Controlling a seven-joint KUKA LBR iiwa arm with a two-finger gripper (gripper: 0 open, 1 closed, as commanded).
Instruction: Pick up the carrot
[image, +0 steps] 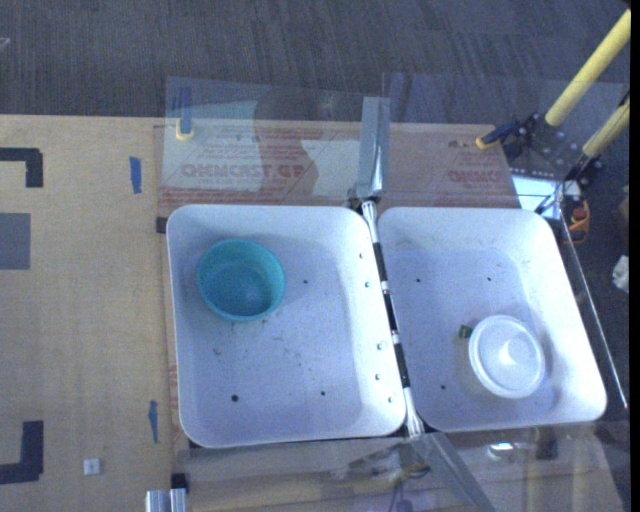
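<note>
Two shallow white bins sat side by side on the desk (80, 330), their inner rims touching along a metal divider (385, 310). In the left bin (300, 400) a teal bowl (240, 279) stood upright near the far left corner. In the right bin (440, 270) a white round lid or dish (508, 355) lay toward the near right, with a small dark green speck (465, 331) just beside its left edge. Blue tape strips (135, 174) marked the desk left of the bins.
</note>
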